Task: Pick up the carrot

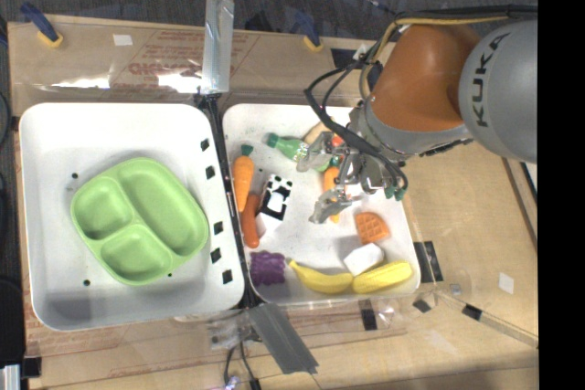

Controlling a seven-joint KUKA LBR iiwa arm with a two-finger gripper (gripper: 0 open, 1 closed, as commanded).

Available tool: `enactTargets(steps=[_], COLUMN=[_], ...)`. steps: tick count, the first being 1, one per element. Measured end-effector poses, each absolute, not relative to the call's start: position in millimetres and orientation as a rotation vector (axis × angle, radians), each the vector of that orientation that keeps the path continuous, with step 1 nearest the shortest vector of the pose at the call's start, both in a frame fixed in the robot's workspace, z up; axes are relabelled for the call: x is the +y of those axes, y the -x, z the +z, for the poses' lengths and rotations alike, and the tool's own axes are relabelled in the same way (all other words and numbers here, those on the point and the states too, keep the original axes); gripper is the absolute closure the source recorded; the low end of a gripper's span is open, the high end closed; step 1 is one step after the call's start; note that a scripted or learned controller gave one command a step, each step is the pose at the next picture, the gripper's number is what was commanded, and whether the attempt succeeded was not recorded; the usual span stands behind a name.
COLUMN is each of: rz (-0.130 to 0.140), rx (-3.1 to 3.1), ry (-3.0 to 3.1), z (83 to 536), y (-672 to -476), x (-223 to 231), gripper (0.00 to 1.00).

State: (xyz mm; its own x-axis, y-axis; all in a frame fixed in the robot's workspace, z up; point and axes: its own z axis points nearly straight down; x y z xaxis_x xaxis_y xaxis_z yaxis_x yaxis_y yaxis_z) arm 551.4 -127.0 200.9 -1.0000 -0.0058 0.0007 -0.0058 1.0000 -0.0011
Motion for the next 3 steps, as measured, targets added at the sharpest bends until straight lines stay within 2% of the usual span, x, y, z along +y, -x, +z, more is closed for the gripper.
enactTargets(steps=[1,2,3], rz=[0.000,0.001,0.004], rx=[-3.142,-3.146,-3.154], ry=[-0.003,-0.021,0.012], z=[92,103,199], y=[-583.1,-585.3,-633.0], x=[-177,-175,-158], gripper=[0.00,1.00,1.00])
